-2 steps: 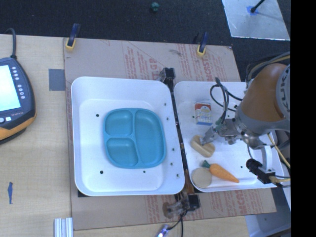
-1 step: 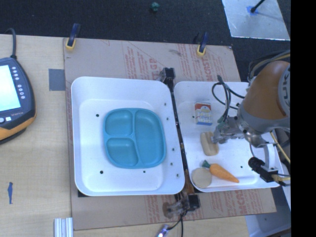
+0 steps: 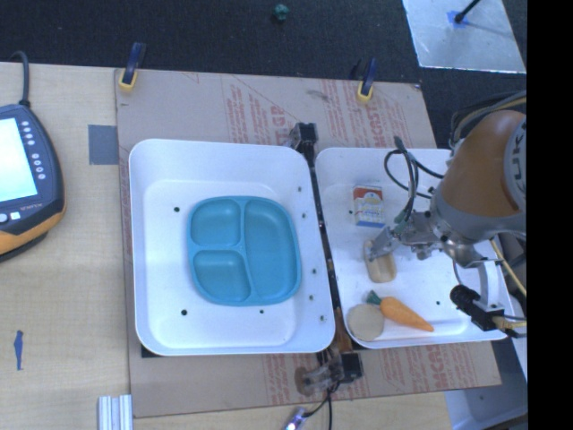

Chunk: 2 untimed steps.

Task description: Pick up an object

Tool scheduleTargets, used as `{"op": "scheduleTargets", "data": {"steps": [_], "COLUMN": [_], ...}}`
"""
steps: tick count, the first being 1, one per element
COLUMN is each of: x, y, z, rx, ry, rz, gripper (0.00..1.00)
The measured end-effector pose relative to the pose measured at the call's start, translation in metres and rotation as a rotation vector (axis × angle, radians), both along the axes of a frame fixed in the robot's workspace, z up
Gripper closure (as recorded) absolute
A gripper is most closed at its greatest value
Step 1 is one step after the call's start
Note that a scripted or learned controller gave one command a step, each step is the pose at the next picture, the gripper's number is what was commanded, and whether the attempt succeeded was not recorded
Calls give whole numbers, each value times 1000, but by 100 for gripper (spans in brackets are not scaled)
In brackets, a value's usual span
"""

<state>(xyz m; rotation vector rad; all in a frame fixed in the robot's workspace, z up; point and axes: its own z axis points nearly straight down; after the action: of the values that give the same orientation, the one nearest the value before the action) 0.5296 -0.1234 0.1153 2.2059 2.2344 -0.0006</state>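
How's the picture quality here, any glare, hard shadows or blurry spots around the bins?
Camera view: bright, even light with the white bins nearly washed out, glare strongest on the right bin; shadows are short and soft under the blue plate and carrot; the whole frame is a bit soft, and the gripper is too blurred to read.

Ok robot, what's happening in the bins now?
Gripper low in right bin, over a tan piece. Toy carrot untouched. Blue divided plate in left bin.

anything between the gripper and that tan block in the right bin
Nothing visible. The gripper sits right over the tan block in the right bin; the small carton and the carrot lie apart from it.
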Motion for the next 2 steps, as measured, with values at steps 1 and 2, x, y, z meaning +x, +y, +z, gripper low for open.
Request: {"op": "scheduleTargets", "data": {"steps": [1,2], "x": [12,12], "y": [17,15], "z": [-24,-14], "rx": [0,-3], "ry": [4,4], "rz": [-6,-2], "gripper": [0,100]}}
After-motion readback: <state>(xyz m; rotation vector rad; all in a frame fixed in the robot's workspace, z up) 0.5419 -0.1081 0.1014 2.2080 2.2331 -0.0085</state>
